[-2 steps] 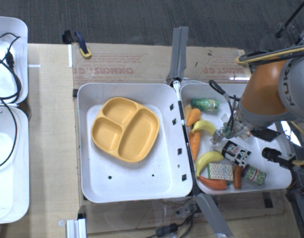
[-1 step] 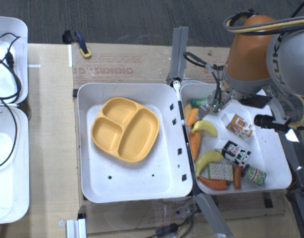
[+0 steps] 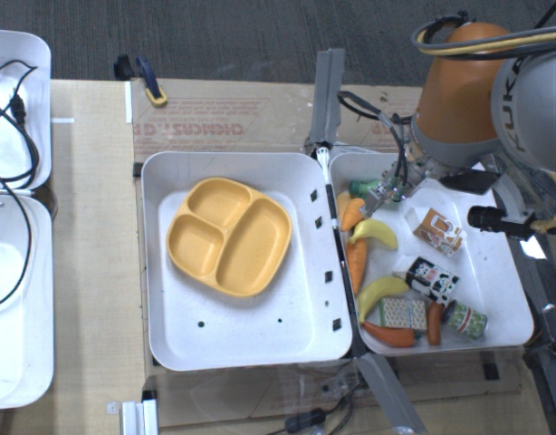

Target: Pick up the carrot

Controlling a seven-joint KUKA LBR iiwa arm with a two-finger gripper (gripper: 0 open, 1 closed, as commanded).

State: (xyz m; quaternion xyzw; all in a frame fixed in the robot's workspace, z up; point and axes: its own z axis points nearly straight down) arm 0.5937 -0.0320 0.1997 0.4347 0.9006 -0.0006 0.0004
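my arm reaches in from the right over the right bin [image 3: 495, 333], orange band up top, wrist angled down-left. my gripper [image 3: 384, 194] hangs low near the bin's back-left corner; i cannot tell its state. the carrot [image 3: 358, 263] lies along the left wall, beside a banana [image 3: 375, 232].

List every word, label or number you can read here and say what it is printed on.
"KUKA", partly cut off, on the grey arm.
Red print on the cardboard sheet behind the bins, upside down; too blurred to read with certainty.
Packaging print on the small orange box, the black-and-white carton and the green can: too small to read.
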